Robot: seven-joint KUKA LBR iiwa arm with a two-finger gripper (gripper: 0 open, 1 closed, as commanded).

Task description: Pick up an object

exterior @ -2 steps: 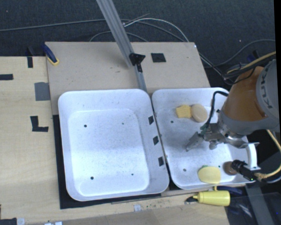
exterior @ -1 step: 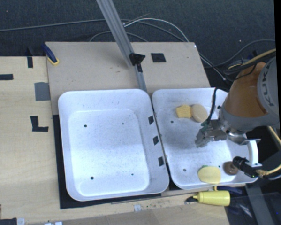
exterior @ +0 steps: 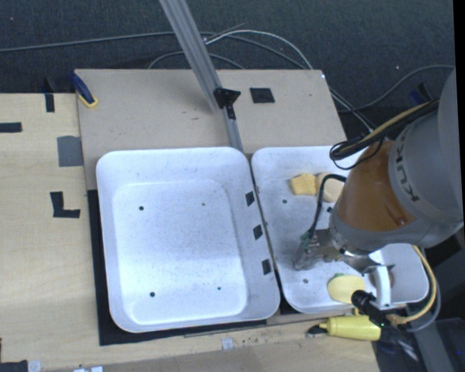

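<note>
In the right bin, my gripper is low over the floor near the left wall, and the bulky grey and orange arm covers much of the bin's right side. A tan block lies at the back of this bin, with a paler piece right beside it, partly under the arm. A round yellow object rests near the bin's front, just right of the gripper. Nothing can be seen held in the gripper.
The left bin stands beside the right one. A slanted grey metal bar reaches in from the back to the gap between the bins. A yellow-handled tool lies on the bench in front of the right bin. Cables run behind.
</note>
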